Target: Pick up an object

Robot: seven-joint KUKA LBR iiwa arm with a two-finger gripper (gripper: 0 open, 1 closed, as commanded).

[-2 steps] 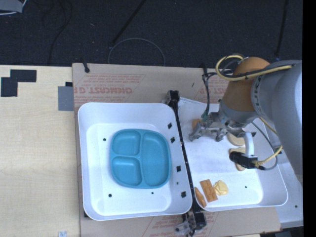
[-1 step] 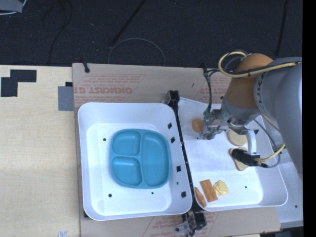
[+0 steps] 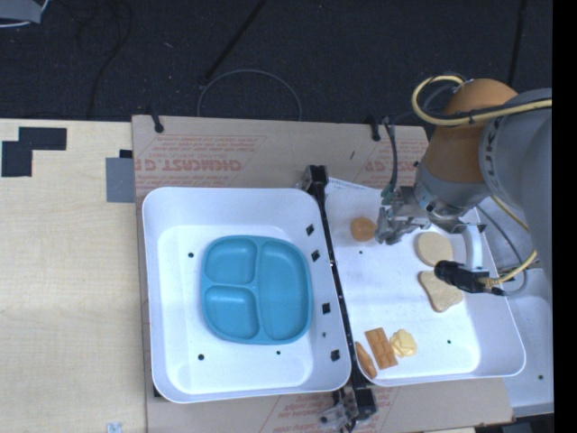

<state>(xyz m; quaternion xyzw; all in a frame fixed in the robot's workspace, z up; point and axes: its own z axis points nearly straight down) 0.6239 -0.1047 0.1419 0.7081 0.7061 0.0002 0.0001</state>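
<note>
Two shallow white bins sit side by side on the bench. The left bin (image 3: 171, 242) holds a teal divided plate (image 3: 255, 289) lying flat near its middle. The right bin (image 3: 397, 287) holds the loose food pieces: a small round orange-brown piece (image 3: 362, 229) near its upper left, a pale round slice (image 3: 433, 246) and a tan toast-shaped slice (image 3: 440, 292) toward the right side, and at the lower edge a cluster of a narrow orange stick (image 3: 365, 360), a brown cracker-like rectangle (image 3: 380, 348) and a pale yellow lump (image 3: 403, 343).

The grey arm (image 3: 514, 165) reaches in from the right with its orange band (image 3: 464, 133) above the wrist. The hand (image 3: 389, 231) is lowered into the upper part of the right bin, just beside the round orange-brown piece and to its right. How far the hand is open cannot be told from this angle, and nothing can be seen held in it. A black cylindrical part (image 3: 460, 276) juts across the toast-shaped slice.
</note>
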